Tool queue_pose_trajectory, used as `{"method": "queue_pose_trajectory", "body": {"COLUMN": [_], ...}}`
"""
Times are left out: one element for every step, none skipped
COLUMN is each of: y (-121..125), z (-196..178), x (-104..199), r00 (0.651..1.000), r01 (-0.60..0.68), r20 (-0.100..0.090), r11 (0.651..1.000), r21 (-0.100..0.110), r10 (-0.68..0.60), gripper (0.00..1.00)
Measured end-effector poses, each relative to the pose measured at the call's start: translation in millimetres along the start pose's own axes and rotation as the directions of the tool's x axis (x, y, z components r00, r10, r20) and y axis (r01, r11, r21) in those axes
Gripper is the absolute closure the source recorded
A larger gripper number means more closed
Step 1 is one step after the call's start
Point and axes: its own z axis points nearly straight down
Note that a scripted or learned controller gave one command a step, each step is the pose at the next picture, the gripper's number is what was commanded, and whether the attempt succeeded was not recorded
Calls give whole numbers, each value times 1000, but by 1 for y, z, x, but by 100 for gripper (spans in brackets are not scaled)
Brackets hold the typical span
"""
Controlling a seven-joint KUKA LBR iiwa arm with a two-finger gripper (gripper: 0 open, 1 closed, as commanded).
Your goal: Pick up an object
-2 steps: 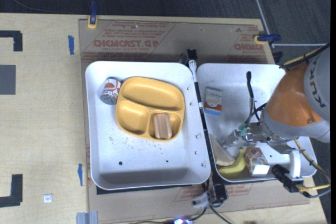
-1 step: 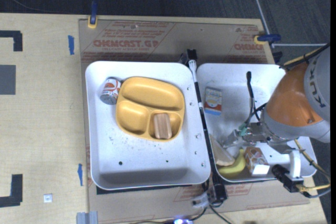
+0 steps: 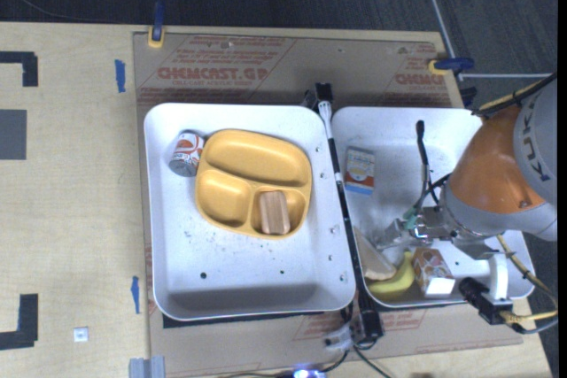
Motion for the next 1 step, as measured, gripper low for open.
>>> {"method": "queue_pose_trajectory", "body": {"y": [0], "z": [0], "x": [0], "r00": [1000], "r01": [-1], "r20": [1], "r11": [1000], "r21": [0], "r10": [1], "gripper": [0]}}
